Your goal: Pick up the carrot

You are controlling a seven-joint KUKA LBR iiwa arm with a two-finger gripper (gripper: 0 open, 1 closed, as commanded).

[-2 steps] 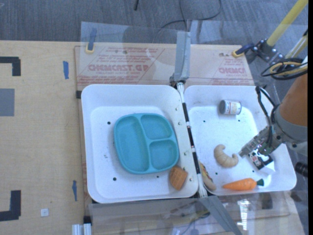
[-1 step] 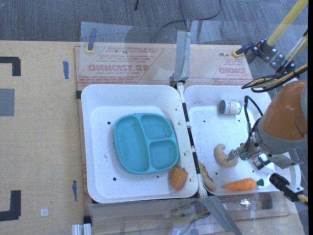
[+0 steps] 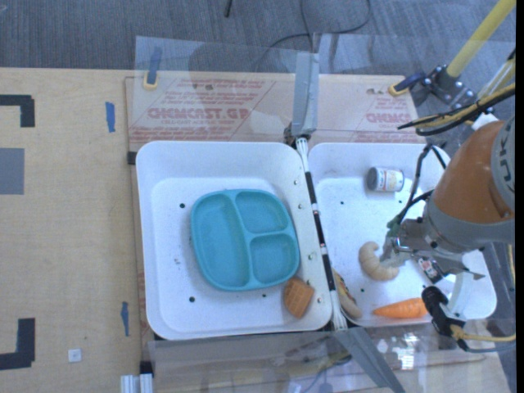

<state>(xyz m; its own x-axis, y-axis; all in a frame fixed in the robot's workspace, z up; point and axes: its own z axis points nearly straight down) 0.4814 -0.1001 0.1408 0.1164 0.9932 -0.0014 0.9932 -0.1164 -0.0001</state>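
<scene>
The orange carrot lies flat near the front wall of the right bin, pointing left to right. My gripper hangs over the middle of that bin, a little behind the carrot. It is right beside a pale curved pastry-like piece. The grey wrist with its orange band covers the bin's right side and hides part of the gripper. Nothing orange shows at the gripper.
A small white jar lies on its side at the back of the right bin. A brownish piece rests against the divider. The left bin holds a teal divided plate and a brown bread-like lump.
</scene>
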